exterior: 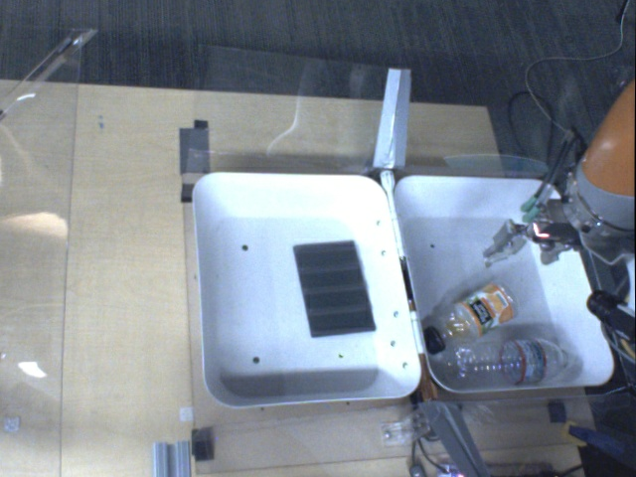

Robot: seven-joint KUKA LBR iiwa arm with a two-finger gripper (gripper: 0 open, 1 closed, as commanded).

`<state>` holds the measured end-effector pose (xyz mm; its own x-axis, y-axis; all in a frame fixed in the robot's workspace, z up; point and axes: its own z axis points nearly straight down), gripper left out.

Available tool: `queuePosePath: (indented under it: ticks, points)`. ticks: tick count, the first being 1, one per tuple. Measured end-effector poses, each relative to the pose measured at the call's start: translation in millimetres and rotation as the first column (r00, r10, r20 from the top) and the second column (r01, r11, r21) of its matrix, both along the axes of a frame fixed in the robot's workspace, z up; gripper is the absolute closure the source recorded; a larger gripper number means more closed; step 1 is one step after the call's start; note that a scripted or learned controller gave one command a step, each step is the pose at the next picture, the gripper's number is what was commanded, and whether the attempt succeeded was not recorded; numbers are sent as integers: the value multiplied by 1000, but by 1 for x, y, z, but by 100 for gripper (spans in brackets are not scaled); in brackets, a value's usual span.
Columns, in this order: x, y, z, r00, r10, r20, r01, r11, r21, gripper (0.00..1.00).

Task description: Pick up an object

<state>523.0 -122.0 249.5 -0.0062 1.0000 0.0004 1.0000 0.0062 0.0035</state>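
A light wooden bench (109,296), flat and wide. On it, two white bins side by side and touching: left bin (224,266) near the middle, right bin (442,207) at three o'clock. Small black blocks (199,147) by the left bin's corners, at ten and seven o'clock.

One fixed cam, overhead (slanted), both bins (298,192) in frame, mid-range

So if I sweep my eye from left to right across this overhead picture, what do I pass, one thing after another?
Left white bin → dark ribbed block lying in it → right white bin → small amber bottle → the arm's tool → orange and grey arm.
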Motion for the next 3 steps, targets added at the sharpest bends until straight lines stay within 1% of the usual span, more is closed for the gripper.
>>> queuePosePath:
  ticks: [1,2,3]
  points:
    - [-15,-21,-160,998,65,10,-65,998,-3,0]
    - [-12,-21,-147,998,66,18,-66,998,-4,100]
    - [27,14,-84,999,40,2,-40,999,-1,100]
